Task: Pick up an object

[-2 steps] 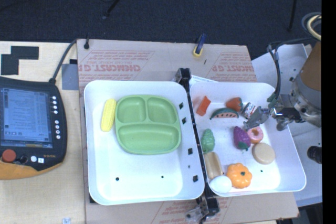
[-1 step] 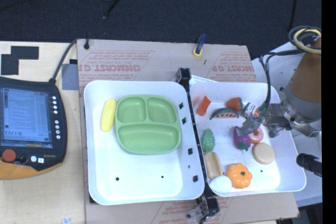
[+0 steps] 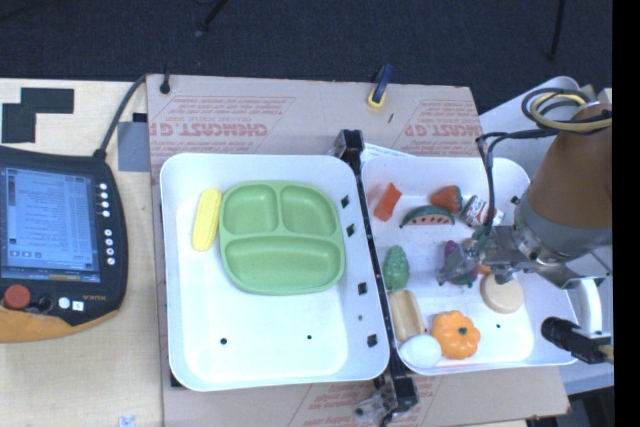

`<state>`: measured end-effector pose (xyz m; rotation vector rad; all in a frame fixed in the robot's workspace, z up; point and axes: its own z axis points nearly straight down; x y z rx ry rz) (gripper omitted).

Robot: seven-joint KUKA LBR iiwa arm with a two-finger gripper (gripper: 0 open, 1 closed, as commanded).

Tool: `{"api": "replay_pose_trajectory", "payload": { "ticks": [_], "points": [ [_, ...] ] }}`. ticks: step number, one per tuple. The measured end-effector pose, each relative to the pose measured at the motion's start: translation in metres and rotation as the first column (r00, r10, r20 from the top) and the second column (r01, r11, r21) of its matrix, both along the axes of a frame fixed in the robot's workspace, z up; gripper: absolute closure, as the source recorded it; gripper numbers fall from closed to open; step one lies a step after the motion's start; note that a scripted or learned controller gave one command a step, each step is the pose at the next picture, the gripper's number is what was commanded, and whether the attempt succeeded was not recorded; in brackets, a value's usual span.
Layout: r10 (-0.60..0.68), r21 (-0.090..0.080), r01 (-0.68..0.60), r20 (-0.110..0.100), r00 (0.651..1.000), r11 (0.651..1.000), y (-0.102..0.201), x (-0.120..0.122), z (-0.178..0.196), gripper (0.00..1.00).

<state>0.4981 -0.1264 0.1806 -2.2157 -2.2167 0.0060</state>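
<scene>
My gripper (image 3: 466, 263) hangs low in the right bin (image 3: 520, 177), just over a purple toy like a bunch of grapes (image 3: 452, 253); whether it touches the toy I cannot tell. Around it lie a tan round disc (image 3: 502, 296), an orange pumpkin (image 3: 456, 335), a white egg (image 3: 421, 351), a tan bread roll (image 3: 405, 312), a green vegetable (image 3: 397, 267), a watermelon slice (image 3: 428, 215), a red-orange piece (image 3: 387, 201) and a red fruit with a green top (image 3: 447, 199).
The left bin (image 3: 200, 335) holds a green divided plate (image 3: 281, 237) and a yellow corn cob (image 3: 206, 219). A black divider (image 3: 362, 245) separates the bins. A teach pendant (image 3: 55, 235) lies on the bench at the left. The arm's body (image 3: 572, 190) overhangs the right bin's right side.
</scene>
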Motion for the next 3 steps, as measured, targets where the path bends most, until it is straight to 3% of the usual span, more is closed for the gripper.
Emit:
{"api": "replay_pose_trajectory", "payload": {
  "ticks": [1,2,3],
  "points": [
    [0.0,0.0,0.0,0.0,1.0,1.0,0.004,-0.005,-0.062,0.0],
    [0.0,-0.001,0.0,0.004,1.0,1.0,0.005,-0.005,-0.094,0.0],
    [-0.008,-0.001,0.008,0.004,1.0,1.0,0.003,-0.005,-0.083,1.0]
  ]
}}
